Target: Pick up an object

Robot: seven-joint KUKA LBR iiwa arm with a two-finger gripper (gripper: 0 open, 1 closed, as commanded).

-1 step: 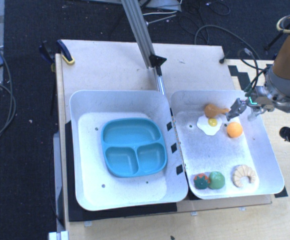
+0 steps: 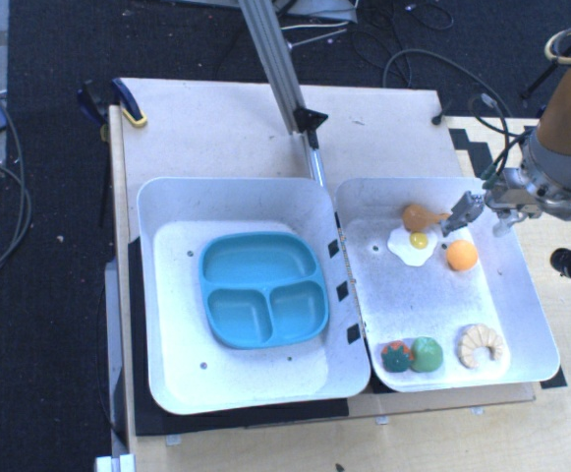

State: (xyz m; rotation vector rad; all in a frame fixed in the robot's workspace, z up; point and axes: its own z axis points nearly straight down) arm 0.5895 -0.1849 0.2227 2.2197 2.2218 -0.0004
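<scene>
So nothing's picked up yet, as far as I can see. Closest to the camera, along the front of the right bin (image 2: 521, 303), there's the green and red veggie thing (image 2: 413, 355) and next to it a pale croissant-looking piece (image 2: 482, 345), both just lying on the bin floor, untouched. The left bin (image 2: 167, 264) holds a blue divided plate (image 2: 263, 288), well apart from where I'm working. Further back in the right bin are the fried egg (image 2: 412, 245), an orange ball (image 2: 461, 255) just beside it, and a brownish-orange piece (image 2: 420, 215) behind the egg. My fingers (image 2: 460, 215) are hanging over that cluster, between the brown piece and the orange ball, and honestly I can't tell from this angle whether they're spread or pressed together. Nothing is visibly between them. So the whole grab and lift is still left, and it looks to me like one of those back three is the target.
</scene>
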